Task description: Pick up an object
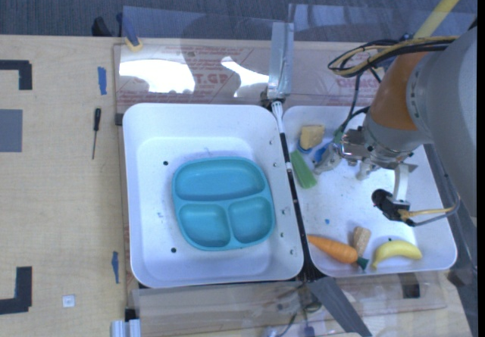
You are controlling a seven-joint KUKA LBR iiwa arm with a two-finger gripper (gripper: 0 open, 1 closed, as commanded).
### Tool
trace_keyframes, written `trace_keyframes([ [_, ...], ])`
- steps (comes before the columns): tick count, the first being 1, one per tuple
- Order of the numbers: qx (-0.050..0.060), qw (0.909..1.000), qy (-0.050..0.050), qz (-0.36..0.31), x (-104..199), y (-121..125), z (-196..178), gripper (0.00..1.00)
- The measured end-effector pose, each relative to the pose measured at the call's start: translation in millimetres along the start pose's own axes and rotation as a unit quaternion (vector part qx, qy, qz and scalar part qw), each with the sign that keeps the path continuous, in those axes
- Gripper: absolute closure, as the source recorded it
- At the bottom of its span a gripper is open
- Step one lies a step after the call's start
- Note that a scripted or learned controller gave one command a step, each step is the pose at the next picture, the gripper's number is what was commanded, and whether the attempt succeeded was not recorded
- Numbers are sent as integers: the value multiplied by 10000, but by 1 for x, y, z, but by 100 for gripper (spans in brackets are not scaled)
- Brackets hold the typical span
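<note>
The claw [342, 155] hung low over the back of the right bin [443, 248], beside a tan block [311, 135], a small blue piece [321, 154] and a green strip [303, 170]; whether it gripped anything could not be told. Along that bin's front edge lay a carrot [333, 249], a cork-like stub [361, 237] and a banana [396, 251]. In the left bin [144, 131] sat a teal divided plate [223, 201].
</note>
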State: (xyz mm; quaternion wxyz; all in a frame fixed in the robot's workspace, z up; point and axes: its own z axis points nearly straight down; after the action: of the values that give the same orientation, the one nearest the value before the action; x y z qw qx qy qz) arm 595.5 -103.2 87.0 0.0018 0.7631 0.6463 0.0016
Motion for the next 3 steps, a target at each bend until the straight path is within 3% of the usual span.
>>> trace_keyframes([
  [1,33,9984,-4,-566,-47,-111,-20,0],
  [2,7,9898,9,-1425,-65,-92,-1,0],
  [3,-9,9917,4,-1284,-26,-1,0,0],
])
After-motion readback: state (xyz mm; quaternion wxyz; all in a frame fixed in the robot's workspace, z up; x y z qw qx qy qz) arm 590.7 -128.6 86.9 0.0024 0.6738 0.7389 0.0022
